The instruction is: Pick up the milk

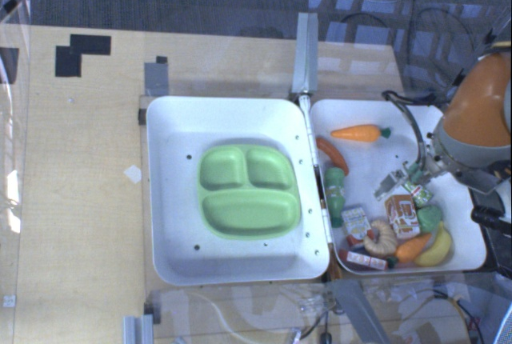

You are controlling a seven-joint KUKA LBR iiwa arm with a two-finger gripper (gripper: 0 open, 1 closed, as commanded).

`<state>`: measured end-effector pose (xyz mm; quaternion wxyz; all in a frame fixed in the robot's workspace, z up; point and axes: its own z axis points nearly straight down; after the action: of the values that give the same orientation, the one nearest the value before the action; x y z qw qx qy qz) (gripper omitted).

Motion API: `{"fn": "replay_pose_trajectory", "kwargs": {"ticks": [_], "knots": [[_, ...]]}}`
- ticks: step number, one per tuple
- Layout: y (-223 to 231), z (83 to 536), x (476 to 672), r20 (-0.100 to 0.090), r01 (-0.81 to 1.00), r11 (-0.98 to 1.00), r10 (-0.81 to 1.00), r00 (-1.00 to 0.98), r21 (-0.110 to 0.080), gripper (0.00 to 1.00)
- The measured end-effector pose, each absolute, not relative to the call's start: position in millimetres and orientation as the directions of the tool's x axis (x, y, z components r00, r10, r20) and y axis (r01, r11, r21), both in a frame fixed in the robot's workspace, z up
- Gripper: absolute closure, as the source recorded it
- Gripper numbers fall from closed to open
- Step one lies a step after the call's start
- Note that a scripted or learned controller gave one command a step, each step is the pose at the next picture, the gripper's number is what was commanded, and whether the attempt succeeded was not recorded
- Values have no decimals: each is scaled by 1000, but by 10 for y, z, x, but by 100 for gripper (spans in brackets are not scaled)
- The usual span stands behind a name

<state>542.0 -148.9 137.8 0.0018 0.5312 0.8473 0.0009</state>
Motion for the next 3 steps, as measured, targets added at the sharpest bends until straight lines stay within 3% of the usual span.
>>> {"fn": "replay_pose_trajectory", "kwargs": {"ticks": [1,2,3], "knots": [[-1347,968,5118,-27,882,471,882,-470,28,0],[-1350,1052,5153,-35,880,473,881,-472,34,100],[-244,2119,4979,-1,988,157,988,-157,3,100]]}}
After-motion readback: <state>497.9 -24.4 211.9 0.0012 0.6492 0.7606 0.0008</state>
